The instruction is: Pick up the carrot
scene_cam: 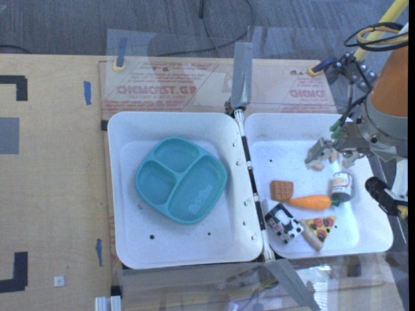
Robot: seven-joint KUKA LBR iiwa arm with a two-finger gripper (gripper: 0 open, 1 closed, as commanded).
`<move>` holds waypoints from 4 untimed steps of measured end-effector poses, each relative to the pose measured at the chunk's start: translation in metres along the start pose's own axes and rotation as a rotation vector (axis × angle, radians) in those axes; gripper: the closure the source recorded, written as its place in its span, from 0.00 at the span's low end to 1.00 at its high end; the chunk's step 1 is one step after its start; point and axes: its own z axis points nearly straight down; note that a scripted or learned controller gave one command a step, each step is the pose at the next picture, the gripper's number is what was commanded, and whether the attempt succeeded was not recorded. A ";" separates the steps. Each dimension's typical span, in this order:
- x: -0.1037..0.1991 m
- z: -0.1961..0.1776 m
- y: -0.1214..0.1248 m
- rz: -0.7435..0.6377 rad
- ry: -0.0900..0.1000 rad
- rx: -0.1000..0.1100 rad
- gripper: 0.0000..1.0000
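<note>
The grey arm reached in over the right bin's [259, 135] far right corner, its orange band showing at the bench's right edge above a tangle of cables. The gripper [322, 154] hung low over the far half of that bin, its metal fingers pointing toward the bin's middle and spread a little apart, with nothing pinched between them.

The carrot [310, 203], a smooth orange cone with a green tip at its thick end, lay on its side near the middle of the right bin, toward the near edge, its narrow end pointing at the divider between the bins. It rested nearer than the gripper and apart from it. A small white bottle [340, 186] with a printed label stood just beside the carrot's green end, close to the bin's right wall. A flat, square, waffle-textured brown cracker [281, 189] lay just beside the carrot's pointed end. At the near edge sat a plastic pizza slice [318, 229] with red dots and a black-and-white blocky toy [283, 223] by the divider.

The left bin [123, 135], white and shallow with rounded corners, carried a teal plastic plate [181, 180] split into three compartments, lying flat near its centre.
</note>
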 end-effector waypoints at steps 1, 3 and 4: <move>-0.020 0.062 -0.045 0.033 0.000 -0.001 0.00; -0.036 0.154 -0.030 -0.022 -0.003 -0.005 1.00; 0.026 0.074 -0.026 0.071 -0.001 -0.001 1.00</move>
